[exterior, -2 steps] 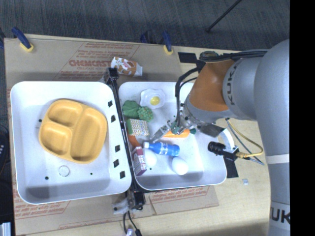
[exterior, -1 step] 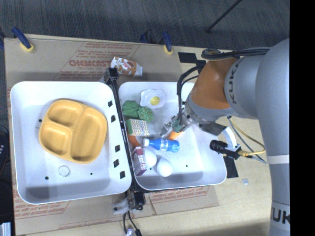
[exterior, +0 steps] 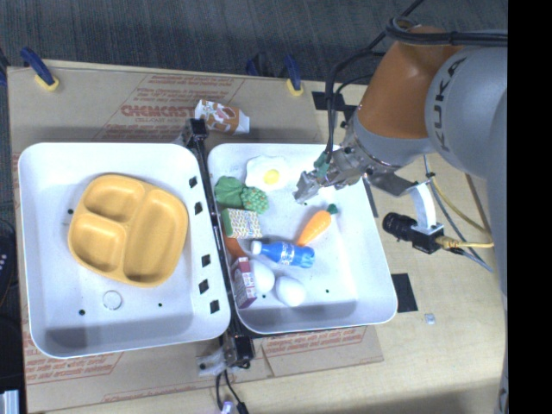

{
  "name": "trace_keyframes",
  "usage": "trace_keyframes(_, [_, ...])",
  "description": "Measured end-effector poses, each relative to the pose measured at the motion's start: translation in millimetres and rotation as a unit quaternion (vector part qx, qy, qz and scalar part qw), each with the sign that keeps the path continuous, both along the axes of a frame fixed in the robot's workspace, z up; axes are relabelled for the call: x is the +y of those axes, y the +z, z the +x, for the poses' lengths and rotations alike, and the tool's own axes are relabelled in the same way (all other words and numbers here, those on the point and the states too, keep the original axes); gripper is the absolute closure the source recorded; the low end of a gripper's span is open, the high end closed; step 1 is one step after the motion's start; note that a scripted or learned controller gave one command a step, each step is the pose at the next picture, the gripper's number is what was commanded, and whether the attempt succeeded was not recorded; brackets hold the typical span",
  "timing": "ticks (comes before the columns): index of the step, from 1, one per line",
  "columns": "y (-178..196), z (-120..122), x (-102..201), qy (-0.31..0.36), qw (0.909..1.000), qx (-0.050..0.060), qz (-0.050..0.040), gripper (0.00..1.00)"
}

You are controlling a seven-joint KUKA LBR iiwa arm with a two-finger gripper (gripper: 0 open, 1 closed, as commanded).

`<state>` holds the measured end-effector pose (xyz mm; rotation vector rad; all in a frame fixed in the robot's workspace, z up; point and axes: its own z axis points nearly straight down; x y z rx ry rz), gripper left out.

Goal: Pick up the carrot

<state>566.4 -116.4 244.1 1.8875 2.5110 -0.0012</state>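
The orange carrot point(exterior: 315, 226) with a small green top lies tilted in the right bin point(exterior: 366, 270), right of its middle. My gripper point(exterior: 316, 186) hangs just above and behind the carrot, near the bin's far right side, with the grey arm and its orange band reaching in from the right. Nothing is seen held in it.
The right bin also holds a fried egg point(exterior: 266, 174), a green vegetable point(exterior: 240, 195), a patterned box point(exterior: 243, 223), a blue bottle point(exterior: 285, 253) touching the carrot's lower end, and a white egg point(exterior: 291, 292). A yellow divided tray point(exterior: 128, 228) fills the left bin point(exterior: 43, 317). A small packet point(exterior: 222, 116) lies behind the bins.
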Motion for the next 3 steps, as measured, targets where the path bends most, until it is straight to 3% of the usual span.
trace_keyframes(1, [-1,0,0,0.0,1.0,0.001,0.0001,0.0])
trace_keyframes(2, [-82,14,-53,-0.032,0.9995,0.002,0.0004,0.0])
trace_keyframes(3, [-153,31,-66,-0.027,0.9996,0.002,0.0004,0.0])
